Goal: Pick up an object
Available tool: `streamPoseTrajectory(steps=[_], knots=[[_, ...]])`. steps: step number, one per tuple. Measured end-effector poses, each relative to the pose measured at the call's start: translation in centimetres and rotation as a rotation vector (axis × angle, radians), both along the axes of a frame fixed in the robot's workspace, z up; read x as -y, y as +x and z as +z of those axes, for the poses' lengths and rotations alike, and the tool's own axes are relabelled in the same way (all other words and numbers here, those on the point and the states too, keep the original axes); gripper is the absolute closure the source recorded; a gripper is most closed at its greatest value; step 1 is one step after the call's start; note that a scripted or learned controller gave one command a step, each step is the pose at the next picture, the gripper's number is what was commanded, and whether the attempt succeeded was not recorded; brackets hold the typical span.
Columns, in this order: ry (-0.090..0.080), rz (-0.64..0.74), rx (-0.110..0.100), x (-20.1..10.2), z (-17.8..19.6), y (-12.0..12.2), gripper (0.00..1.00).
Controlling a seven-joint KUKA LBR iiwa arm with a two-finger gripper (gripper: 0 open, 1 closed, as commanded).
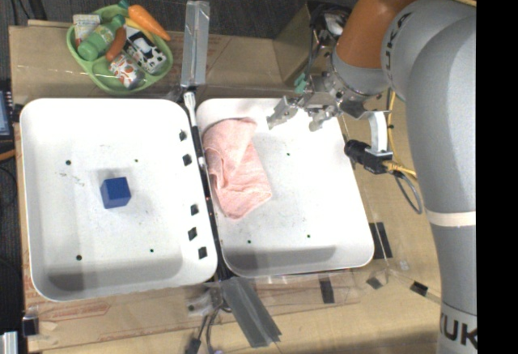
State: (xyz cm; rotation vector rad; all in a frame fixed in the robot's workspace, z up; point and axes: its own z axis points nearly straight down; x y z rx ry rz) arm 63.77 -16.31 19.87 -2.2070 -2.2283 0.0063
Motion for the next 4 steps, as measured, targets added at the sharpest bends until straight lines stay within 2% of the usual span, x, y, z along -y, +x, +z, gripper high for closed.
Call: streamPoseTrajectory(steps=[1,2,3,4], knots=[[-0.002,-0.237,0.006,2.7,-0.6,0.1,0.0],[0.0,-0.12,0.003,-1.2,-10.8,0.4,0.0],[-0.001,-0.017,0.002,-2.8,-10.7,-3.2,0.0],[-0.002,-0.013,0.005,-4.4,-10.6,-1.8,0.0]])
